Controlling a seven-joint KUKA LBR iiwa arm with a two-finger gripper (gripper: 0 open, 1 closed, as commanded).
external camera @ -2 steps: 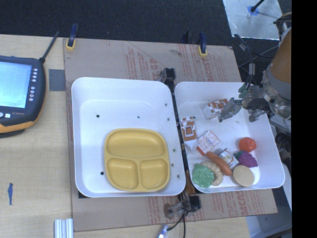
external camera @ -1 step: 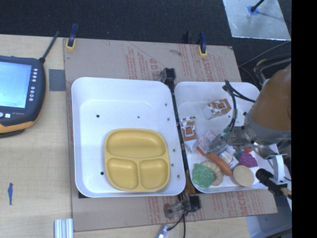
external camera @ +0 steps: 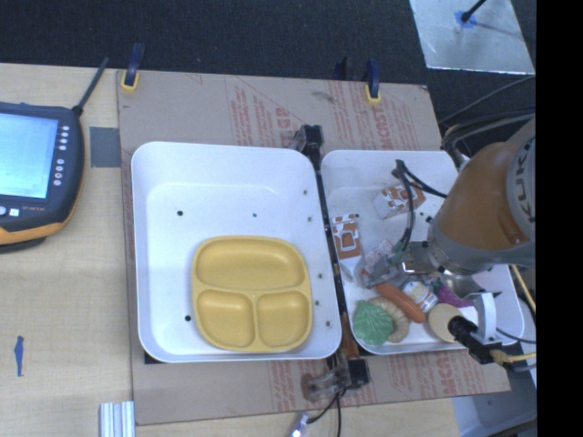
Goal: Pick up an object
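One fixed camera looks down at a slant over both bins (external camera: 146,244), arm (external camera: 483,212) entering right.

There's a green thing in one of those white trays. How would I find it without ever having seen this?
Look at the right bin, the one crowded with small items. Go to its near left corner: the green object lies there, rounded and leafy-looking. It is the sole green item, beside an orange carrot-like stick.

bulky rounded arm (external camera: 487,209) with a wide orange band and grey casing beside it, part of dark "ku" lettering visible on the grey. black cables loop along it toward the wrist. wrist end is metallic grey, cluttered, details too blurred to tell.
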